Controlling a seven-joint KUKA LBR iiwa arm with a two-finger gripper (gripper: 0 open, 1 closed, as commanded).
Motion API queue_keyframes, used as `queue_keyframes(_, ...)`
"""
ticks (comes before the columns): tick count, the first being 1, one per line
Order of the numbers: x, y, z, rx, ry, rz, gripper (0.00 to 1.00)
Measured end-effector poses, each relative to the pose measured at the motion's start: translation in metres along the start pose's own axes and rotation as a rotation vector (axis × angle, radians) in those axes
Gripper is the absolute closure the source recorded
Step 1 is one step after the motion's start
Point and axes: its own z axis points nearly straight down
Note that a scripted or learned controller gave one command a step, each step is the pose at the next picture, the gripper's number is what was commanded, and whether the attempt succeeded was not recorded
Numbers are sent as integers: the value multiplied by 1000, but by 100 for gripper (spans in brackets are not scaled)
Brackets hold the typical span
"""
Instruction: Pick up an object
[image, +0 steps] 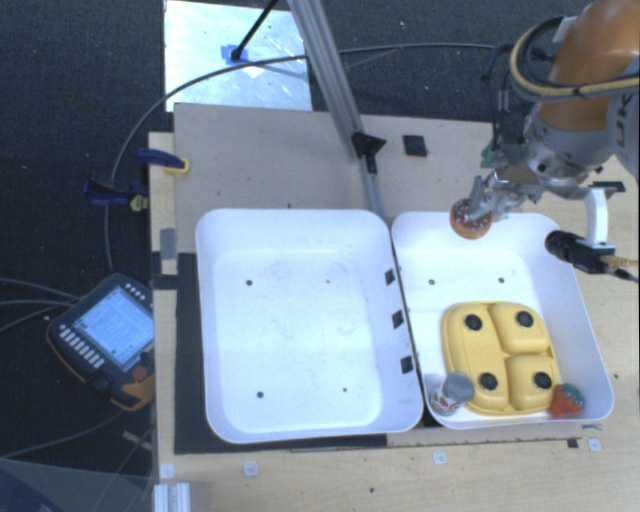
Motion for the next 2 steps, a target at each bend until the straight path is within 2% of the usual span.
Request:
queue_keyframes(1, 44, -1, 17, 1, 0, 0, 100)
queue_keyframes(2, 101, -5, 20, 1, 1, -1, 100)
